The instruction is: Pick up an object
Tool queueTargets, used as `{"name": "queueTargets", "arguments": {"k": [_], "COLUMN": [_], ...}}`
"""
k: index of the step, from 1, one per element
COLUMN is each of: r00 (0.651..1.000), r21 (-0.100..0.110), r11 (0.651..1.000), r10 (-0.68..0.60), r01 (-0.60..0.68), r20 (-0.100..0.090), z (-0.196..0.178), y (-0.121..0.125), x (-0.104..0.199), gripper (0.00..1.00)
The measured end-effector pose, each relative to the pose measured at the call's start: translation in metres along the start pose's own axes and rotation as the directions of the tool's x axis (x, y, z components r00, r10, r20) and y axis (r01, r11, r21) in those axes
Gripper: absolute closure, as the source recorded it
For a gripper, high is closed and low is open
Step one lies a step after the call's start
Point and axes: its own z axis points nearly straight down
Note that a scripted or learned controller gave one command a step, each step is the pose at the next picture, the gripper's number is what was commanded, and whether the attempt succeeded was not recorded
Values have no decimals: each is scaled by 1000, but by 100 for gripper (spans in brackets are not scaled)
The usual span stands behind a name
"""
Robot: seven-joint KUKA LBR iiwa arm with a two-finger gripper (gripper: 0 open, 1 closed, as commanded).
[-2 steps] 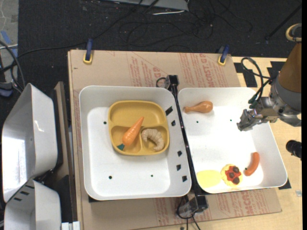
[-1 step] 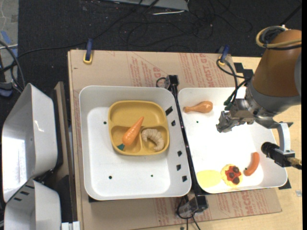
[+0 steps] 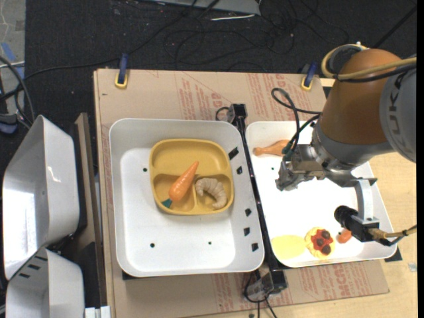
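- Board [image 3: 179, 88] of pale brown with red print, set on a dark floor [image 3: 59, 32] strewn with cables; two yellow clamps [image 3: 121, 78] on its far edge.
- White tubs [image 3: 40, 177] stand off the board's left edge.
- Left bin [image 3: 132, 244]: a yellow divided plate [image 3: 159, 158] sits in the far half, nearer the bin's right wall. A carrot [image 3: 183, 181] lies slantwise on it, with a pale shrimp [image 3: 212, 191] just beside it.
- The near half of the left bin is bare white floor.
- Right bin [image 3: 311, 211]: a drumstick [image 3: 271, 149] lies at the far left corner, near the left wall.
- Gripper [image 3: 289, 177] hangs over the right bin's left half, just on the near side of the drumstick. Released or clenched, I cannot tell; nothing is seen held.
- Arm [image 3: 361, 105] covers the right bin's far right corner.
- Along the right bin's near edge: a flat yellow slice [image 3: 288, 246], a pizza piece [image 3: 320, 240] touching it, and a small orange bit [image 3: 343, 236].
- Open white floor lies between the gripper and that near-edge row.
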Motion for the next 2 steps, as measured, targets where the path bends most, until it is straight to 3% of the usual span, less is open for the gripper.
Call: {"name": "queueTargets", "arguments": {"k": [2], "r00": [1000], "r21": [1], "r11": [1000], "r10": [0], "r01": [0], "r20": [1], "z": [27], "y": [-2], "x": [107], "gripper": [100]}}
